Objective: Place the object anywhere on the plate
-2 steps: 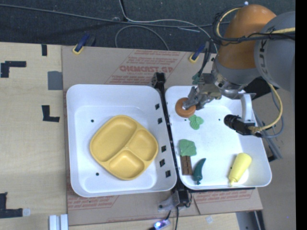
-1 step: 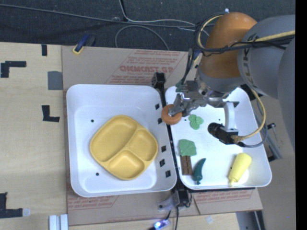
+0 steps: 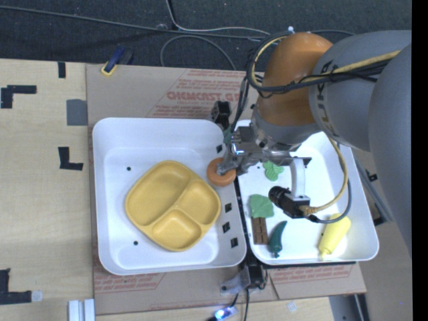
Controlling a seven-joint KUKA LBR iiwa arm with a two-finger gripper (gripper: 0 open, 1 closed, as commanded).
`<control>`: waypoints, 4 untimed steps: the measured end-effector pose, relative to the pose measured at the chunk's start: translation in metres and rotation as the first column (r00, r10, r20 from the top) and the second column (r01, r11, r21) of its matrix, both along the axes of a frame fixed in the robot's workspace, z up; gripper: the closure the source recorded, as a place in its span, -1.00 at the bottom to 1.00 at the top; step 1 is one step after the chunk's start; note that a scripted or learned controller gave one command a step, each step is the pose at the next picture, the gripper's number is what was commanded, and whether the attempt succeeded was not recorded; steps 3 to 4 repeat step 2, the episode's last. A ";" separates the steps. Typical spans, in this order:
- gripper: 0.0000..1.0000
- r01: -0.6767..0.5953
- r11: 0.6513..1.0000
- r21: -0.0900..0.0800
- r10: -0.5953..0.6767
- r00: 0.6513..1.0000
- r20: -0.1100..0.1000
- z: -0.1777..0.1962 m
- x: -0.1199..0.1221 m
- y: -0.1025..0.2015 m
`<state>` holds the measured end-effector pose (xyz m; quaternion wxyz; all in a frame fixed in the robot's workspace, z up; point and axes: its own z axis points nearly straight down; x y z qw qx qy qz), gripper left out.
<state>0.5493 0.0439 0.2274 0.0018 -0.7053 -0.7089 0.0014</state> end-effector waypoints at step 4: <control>-1.00 0.003 1.000 -0.001 -0.003 1.000 0.002 -0.011 -0.031 0.043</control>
